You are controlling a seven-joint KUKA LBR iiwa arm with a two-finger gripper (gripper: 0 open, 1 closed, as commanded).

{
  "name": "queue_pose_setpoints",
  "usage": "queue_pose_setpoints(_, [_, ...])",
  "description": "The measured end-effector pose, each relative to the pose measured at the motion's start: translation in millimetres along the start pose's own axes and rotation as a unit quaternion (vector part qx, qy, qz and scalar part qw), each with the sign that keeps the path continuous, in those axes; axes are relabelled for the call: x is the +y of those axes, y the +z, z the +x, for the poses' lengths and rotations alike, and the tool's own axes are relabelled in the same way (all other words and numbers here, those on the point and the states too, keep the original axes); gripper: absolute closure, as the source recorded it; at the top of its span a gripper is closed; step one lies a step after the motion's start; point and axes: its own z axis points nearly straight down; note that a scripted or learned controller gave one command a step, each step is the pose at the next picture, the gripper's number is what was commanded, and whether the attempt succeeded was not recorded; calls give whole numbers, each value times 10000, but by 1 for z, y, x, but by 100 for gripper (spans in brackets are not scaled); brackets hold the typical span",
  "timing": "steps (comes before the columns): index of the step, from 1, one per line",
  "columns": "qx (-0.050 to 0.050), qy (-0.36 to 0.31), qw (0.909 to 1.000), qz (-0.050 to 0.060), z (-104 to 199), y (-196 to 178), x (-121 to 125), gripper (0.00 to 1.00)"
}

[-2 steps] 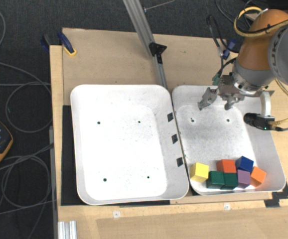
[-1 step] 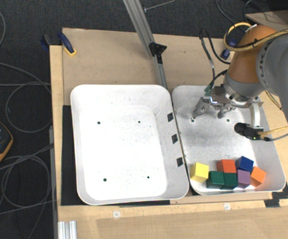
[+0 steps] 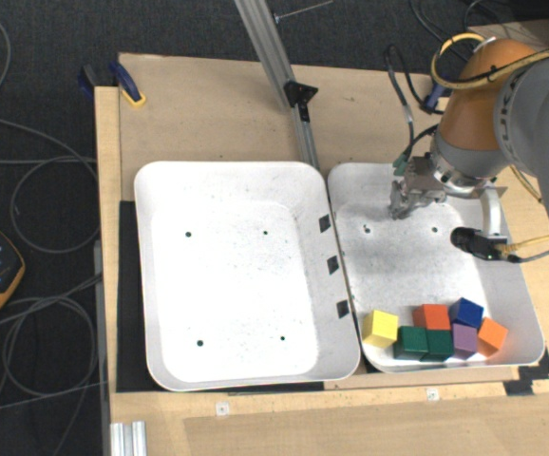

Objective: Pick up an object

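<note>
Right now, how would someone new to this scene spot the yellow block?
Find the right bin, the one under the gripper. Along its near edge lies a cluster of blocks. The yellow block sits at that cluster's left end, nearest the divide between the bins; it is the only yellow one, with a green block beside it.

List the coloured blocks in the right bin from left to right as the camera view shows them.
yellow block → green block → red-orange block → blue block → orange block. The purple block and the second green one overlap others, so I leave them out.
</note>
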Motion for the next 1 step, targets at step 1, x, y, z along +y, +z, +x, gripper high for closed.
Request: queue_pose_setpoints(1, [-10, -3, 10000, -31, -3, -65, 1, 100])
